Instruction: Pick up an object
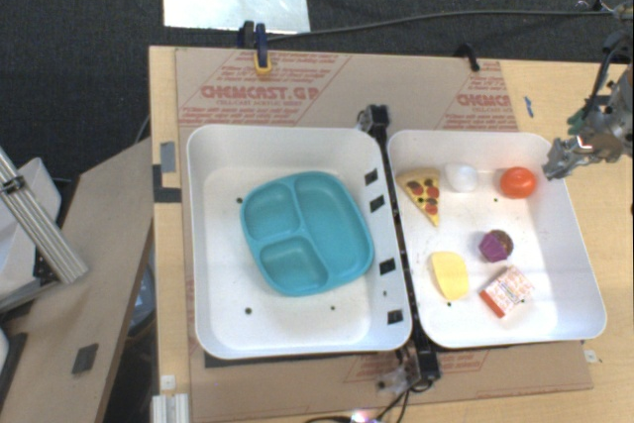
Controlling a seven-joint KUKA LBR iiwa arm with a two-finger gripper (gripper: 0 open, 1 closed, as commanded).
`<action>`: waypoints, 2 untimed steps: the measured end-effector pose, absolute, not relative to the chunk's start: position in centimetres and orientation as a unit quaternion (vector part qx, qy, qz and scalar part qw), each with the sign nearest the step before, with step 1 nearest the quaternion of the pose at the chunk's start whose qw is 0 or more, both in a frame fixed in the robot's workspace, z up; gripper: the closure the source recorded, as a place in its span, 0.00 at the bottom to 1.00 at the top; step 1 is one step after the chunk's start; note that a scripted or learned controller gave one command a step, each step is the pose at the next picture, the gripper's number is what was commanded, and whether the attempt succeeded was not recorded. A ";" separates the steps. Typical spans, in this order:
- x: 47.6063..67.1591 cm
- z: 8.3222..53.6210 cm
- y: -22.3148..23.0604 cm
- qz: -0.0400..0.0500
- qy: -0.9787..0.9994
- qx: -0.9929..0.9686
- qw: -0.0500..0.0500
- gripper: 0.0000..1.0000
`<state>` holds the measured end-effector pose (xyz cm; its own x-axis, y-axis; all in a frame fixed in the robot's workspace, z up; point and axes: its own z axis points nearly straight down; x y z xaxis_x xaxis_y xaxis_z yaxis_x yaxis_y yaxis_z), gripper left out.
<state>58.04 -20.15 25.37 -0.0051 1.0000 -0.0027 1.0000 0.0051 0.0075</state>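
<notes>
Nothing has been lifted yet, by the look of it. The gripper (562, 157) hangs at the far right rim of the right-hand shallow white bin (584, 258), just beside the round orange ball (517, 181), carrying nothing; how wide it stands I cannot tell. Inside that bin, nearer than the ball, lie a purple round toy (495, 245), a yellow soft block (450, 274) and a red-and-white packet (507, 292). The whole pick is left to do.
</notes>
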 end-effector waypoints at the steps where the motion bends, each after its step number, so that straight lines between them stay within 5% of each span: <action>1: 57.6 24.1 -15.2 0.001 0.710 0.704 0.000 1.00; 2: 56.5 24.9 -10.0 0.001 0.710 0.704 0.000 1.00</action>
<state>56.50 -9.97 24.92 -0.0092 1.0000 0.0018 1.0000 0.0091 0.0014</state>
